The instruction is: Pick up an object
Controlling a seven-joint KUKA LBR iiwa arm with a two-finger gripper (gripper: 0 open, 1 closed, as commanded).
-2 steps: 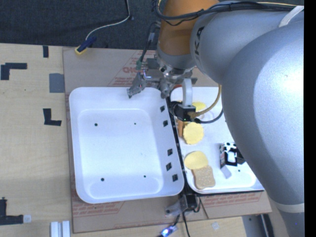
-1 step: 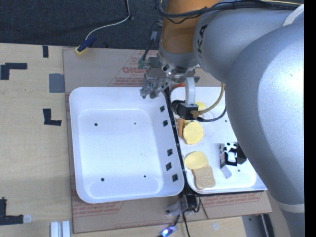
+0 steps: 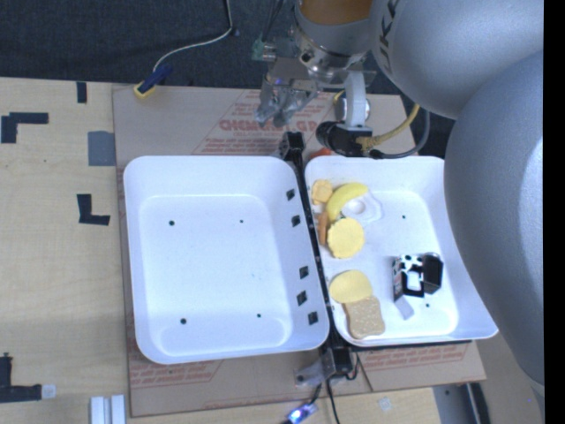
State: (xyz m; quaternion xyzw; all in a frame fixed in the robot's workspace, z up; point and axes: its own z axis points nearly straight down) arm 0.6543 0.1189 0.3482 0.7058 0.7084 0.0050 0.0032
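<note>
Pick not yet made. Claw [image 3: 281, 106] raised beyond bins, finger state cannot tell. Banana [image 3: 346, 198], bread slice [image 3: 365, 317], black-white clip [image 3: 417, 275] lying in right bin [image 3: 441, 193].

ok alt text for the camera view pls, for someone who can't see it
A grey KUKA arm with an orange band reaches in from the right, its gripper raised over the cardboard behind two white bins. The right bin holds yellow and tan toy food pieces along its left side and a black-and-white object; the left bin lies beside it.
</note>
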